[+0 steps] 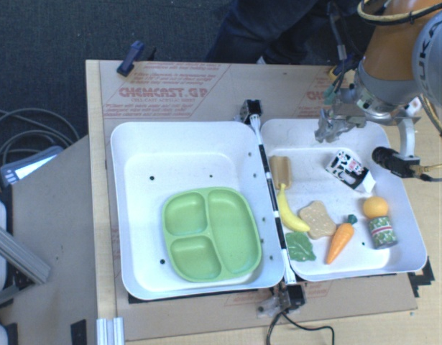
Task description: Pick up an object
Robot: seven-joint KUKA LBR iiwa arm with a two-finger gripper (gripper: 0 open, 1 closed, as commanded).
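Two white bins sit side by side on a brown board w/ red print. Left bin (134, 149) holds a green divided plate (210, 233), three compartments, lying flat toward the near right part of the bin.

Right bin (411, 254) holds the small stuff. A tan block (279, 169) lies by the bin's left wall, and a yellow banana (289, 210) runs down from just below it, along the divider btwn the bins. A slice of toast (318, 219) lies just right of the banana's lower end, touching or nearly so. A green leafy piece (300, 246) sits below the banana tip. An orange carrot (339, 241) w/ a green top lies tilted, right beside the toast. A black-and-white carton (348, 169) rests at a tilt near the bin's middle-far part. An orange fruit (375, 207) sits near the right wall, w/ a small green-and-red can (381, 232) just below it, about touching.

The arm comes in from the upper right, orange band above a grey wrist. The claw (334, 126) hangs over the far edge of the right bin, up and left of the carton, apart from it. Nothing sits btwn its fingers; how far apart they stand, can't tell at this angle. All objects lie in the bins.
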